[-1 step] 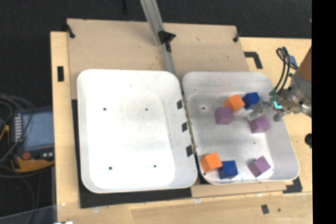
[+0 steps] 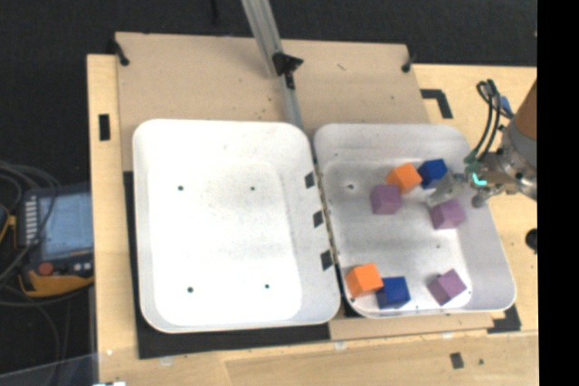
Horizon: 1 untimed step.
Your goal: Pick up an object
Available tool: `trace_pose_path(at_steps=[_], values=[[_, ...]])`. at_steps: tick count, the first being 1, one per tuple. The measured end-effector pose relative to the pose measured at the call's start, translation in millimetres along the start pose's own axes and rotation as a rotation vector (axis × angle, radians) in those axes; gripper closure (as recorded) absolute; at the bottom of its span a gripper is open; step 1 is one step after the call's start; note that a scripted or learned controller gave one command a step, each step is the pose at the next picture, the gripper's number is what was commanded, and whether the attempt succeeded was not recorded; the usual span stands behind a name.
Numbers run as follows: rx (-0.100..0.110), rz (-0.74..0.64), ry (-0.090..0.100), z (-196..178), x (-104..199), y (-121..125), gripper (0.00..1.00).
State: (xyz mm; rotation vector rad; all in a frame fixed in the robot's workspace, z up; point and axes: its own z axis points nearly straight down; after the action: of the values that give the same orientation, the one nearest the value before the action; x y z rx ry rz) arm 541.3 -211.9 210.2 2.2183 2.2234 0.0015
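Observation:
Several small blocks lie in the right bin [image 2: 470, 149]. An orange block [image 2: 405, 176] and a blue block [image 2: 432, 169] sit together near the middle. A purple block [image 2: 386, 199] lies left of them and another purple block [image 2: 447, 214] to the right. Along the front edge sit an orange block [image 2: 365, 278], a blue block [image 2: 393, 291] and a purple block [image 2: 447, 286]. My gripper [image 2: 459, 193] reaches in over the bin's right side, just above the right-hand purple block and beside the blue one. It is open, with nothing held between its fingers.
The left bin [image 2: 149, 194] lies beside the right one, with small clips along their shared edge. A slanted metal rail [image 2: 258, 9] rises behind the bins. A handheld pendant [image 2: 54, 235] with cables sits off the bench at the left.

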Motion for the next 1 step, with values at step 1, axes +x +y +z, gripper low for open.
trace_pose_path(at_steps=[1], values=[[0.005,0.002,0.000,43.1,4.0,-1.5,0.00]])
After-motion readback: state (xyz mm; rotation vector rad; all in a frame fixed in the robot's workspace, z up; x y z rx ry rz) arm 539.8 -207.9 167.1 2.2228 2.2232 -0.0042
